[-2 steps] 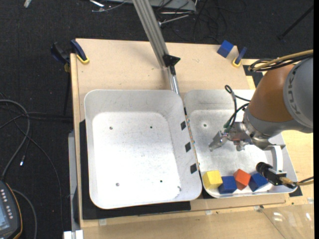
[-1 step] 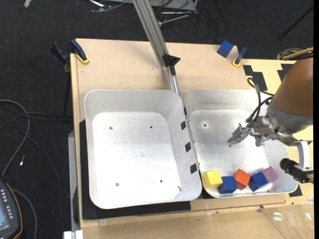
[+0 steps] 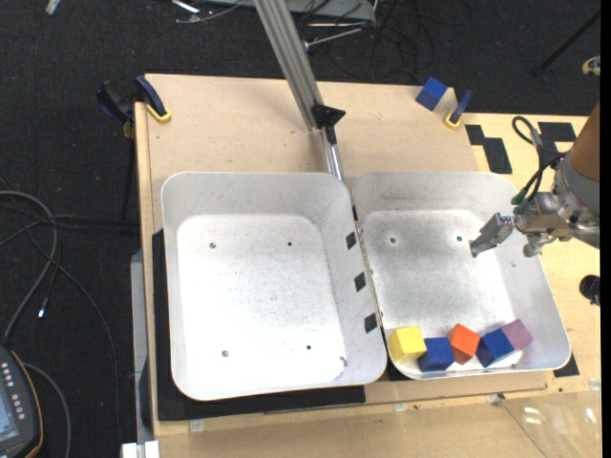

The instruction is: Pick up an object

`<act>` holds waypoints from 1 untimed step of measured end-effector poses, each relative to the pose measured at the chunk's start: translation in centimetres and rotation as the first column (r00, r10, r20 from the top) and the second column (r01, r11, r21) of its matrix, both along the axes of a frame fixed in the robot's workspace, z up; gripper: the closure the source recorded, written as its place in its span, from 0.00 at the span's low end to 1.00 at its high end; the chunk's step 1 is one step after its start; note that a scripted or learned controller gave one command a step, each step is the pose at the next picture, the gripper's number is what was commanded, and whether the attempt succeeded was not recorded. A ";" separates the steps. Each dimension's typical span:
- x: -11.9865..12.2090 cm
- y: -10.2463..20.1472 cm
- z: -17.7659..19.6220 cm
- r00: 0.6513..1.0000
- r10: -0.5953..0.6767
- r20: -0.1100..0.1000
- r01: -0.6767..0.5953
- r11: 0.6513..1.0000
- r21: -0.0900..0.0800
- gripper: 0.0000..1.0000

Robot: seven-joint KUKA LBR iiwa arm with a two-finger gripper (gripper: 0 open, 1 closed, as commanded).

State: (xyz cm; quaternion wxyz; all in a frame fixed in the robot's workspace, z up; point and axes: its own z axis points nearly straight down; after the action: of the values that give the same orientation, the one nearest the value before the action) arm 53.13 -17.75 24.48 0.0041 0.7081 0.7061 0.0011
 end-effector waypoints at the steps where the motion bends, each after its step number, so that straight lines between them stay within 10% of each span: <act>1: 3.3 1.4 -14.4 1.000 0.007 -0.014 -0.007 1.000 0.006 0.00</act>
State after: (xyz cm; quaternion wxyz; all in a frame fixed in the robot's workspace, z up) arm 56.46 -16.34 10.12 -0.0028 0.7058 0.7084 -0.0016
